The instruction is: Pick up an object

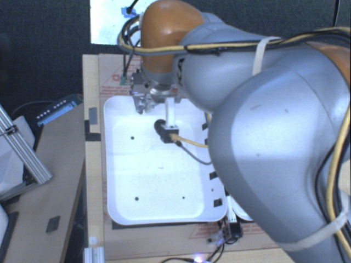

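Camera view from above lets us see the grey metal gripper hanging over the far edge of the shallow white plastic bin. Whether it is spread or clenched we cannot tell, and we can make out nothing held in it. Just to its right and a little nearer, a small black block sits over the bin floor. A thin yellow cable runs from the block off to the right, under the arm. We cannot tell whether the block belongs to the gripper or lies in the bin. We cannot pick out the object to be lifted.

Above the gripper rises the rounded orange band. Behind it the big grey arm fills the right side and covers the bin's right rim. A few small dark dots mark the bare white floor.

The bin rests on a tan bench top. A white sheet lies at the far end. At the left we see a ribbed aluminium bar and a black device with a blue strip.
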Tool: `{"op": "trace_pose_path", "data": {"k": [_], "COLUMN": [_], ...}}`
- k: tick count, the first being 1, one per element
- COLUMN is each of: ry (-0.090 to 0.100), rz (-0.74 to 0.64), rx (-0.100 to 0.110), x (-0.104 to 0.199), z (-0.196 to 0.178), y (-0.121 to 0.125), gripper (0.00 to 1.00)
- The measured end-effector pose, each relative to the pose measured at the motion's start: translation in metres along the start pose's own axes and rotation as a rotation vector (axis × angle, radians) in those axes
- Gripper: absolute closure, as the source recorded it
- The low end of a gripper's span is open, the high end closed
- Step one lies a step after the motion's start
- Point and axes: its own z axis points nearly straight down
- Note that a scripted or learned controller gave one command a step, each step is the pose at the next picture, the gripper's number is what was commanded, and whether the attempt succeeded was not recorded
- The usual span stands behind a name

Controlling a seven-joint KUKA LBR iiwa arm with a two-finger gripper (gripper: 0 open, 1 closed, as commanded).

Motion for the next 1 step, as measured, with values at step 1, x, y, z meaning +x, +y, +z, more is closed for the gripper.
{"op": "trace_pose_path", "data": {"k": [1], "ry": [-0.005], "rz": [0.005], "rx": [0.013], "x": [0.0146], "z": [0.0725], "y": [-0.0902], "gripper": [1.0]}}
